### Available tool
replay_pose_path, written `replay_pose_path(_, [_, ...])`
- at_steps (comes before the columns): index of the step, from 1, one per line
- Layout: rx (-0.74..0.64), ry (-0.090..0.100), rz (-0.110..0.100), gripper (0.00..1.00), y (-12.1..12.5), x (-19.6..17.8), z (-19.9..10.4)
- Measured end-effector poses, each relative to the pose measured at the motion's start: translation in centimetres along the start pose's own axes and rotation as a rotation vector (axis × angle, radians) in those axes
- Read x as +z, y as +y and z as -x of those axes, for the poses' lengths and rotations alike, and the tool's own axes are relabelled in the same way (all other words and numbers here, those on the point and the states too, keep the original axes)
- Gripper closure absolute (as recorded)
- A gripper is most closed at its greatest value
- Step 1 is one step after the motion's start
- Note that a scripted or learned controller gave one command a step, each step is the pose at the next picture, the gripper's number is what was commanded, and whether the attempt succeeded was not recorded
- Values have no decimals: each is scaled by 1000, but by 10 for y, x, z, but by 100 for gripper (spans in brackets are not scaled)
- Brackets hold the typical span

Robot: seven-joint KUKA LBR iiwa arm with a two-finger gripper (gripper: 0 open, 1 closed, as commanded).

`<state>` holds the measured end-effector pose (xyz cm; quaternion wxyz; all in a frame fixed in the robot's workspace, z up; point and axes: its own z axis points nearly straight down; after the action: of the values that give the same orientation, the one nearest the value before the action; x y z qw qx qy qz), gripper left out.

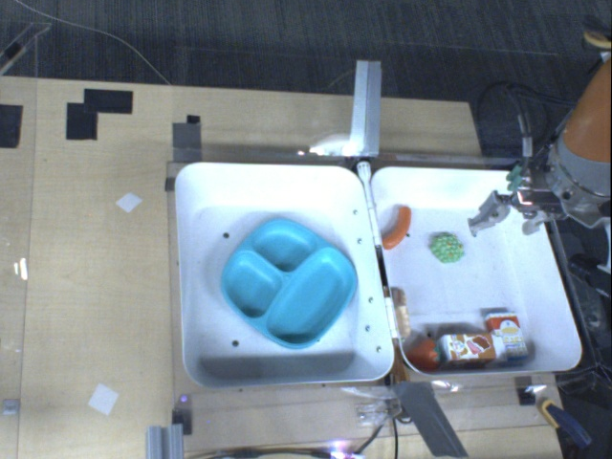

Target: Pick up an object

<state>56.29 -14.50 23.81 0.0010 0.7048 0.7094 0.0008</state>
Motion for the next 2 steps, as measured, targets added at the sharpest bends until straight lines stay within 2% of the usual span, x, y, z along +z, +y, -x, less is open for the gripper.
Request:
replay_pose_path(1, [242, 1, 0, 0, 52, 86, -29])
replay_pose_path(2, [114, 0, 6, 0, 48, 150, -20])
